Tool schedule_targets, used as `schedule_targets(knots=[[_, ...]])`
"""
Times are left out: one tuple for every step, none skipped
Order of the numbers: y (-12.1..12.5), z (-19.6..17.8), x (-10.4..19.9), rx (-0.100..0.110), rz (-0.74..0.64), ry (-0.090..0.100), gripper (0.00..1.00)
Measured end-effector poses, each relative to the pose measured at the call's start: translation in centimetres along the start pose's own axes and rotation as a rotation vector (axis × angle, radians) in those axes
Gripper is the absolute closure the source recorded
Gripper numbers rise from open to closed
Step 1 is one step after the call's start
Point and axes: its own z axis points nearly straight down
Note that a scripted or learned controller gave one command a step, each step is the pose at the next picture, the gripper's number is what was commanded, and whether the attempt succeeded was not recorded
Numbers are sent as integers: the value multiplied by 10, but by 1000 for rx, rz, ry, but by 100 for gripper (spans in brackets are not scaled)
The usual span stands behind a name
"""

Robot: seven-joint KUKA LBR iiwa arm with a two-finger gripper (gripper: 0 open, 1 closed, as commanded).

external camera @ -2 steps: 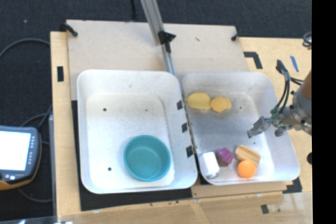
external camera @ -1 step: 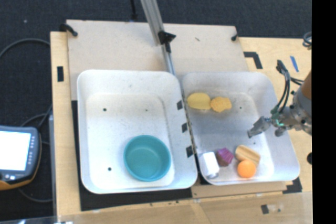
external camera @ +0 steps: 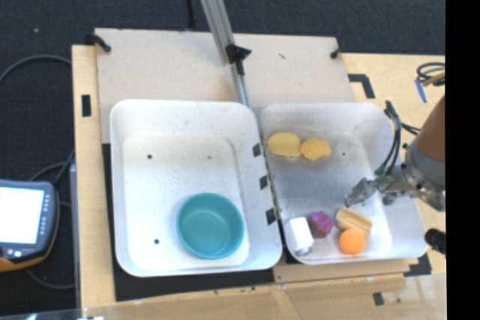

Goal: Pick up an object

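Observation:
In the right bin [external camera: 375, 116] lie two yellow pieces, a pale one [external camera: 283, 145] and a darker one [external camera: 315, 150], near the back. At the front sit a white cylinder [external camera: 301, 234], a small purple object [external camera: 322, 223], a tan block [external camera: 353, 220] and an orange ball [external camera: 352, 241]. My gripper [external camera: 373, 195] hangs at the bin's right side, just behind and above the tan block. Its two grey fingers are spread open with nothing between them.
The left bin [external camera: 135, 124] holds a teal bowl [external camera: 211, 225] at its front right. A slanted metal rail [external camera: 217, 11] crosses the back board. A screen device [external camera: 24, 219] lies off the bench at the left.

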Motion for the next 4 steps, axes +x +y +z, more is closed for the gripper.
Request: schedule_targets(knots=[[-1, 53, -1, 1, 0, 1, 0], [2, 39, -2, -8, 5, 0, 100], [5, -8, 4, -10, -4, -1, 100], [1, -70, 5, -12, -5, -3, 100]])
